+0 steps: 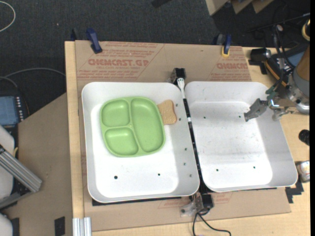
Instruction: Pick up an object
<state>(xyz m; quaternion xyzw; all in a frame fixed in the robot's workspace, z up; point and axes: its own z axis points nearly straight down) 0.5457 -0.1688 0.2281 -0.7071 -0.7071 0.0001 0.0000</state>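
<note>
I've got the gripper (258, 108) over the right bin (236, 181), nothing held; can't tell its spread. Approach step: next, cross to the green plate (132, 127) and toast (168, 112).

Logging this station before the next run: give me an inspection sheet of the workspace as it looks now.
Surface: two white bins, left bin and right bin, on a brown board.
Job's things: green plate with three compartments in the left bin; tan slice at the plate's right rim.
Clutter: nothing seen.
Gripper: gripper over the right bin's far right part, holding nothing visible.
Cables: wires at the board's near edge; cable on the floor far left.
Surroundings: dark carpet; clamps on the board's far edge.
</note>
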